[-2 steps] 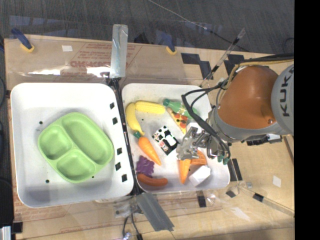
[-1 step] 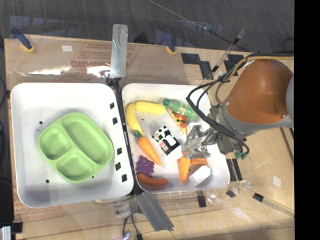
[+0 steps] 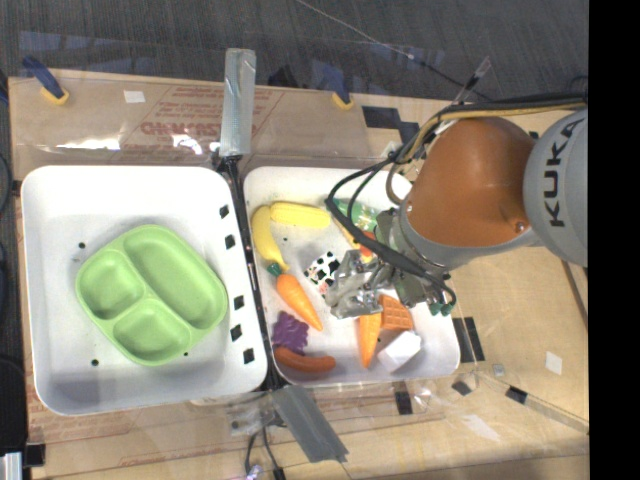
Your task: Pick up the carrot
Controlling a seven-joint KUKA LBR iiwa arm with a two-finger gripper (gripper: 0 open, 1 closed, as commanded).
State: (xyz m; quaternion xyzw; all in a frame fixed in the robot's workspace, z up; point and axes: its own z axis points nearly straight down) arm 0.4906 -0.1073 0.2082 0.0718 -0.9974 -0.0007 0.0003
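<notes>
Nearest the camera, along the bottom edge of the right bin (image 3: 262, 183), lie a brown sausage (image 3: 305, 364), a purple bunch of grapes (image 3: 291, 329) just above it, and at about five o'clock in the bin a white block (image 3: 403, 352) beside an orange cone-shaped piece (image 3: 369, 338) and an orange waffle-like piece (image 3: 396, 314). These toys sit loosely heaped, which suggests they were tipped in rather than arranged.

The carrot (image 3: 299, 301) lies in the lower left part of that bin, at about seven o'clock from its middle, slanting with its thick end up-left and its tip down-right. Its tip is just beside the grapes, and its top is near the yellow banana (image 3: 272, 228), which curves along the bin's left wall toward eleven o'clock. A small black-and-white piece (image 3: 321, 268) sits between carrot and hand.

The hand (image 3: 358, 288) hangs low over the bin's middle, at three o'clock from the carrot and near it but apart; it is bare metal and cabling seen from above, and I cannot tell whether it is spread or pressed together. Nothing is visibly pinched. I judge the grasp not yet made; the hand would need to shift toward nine o'clock.

Farther left, the left bin (image 3: 40, 228) holds a green divided plate (image 3: 150, 293). Both bins rest on the worktop (image 3: 520, 418).
</notes>
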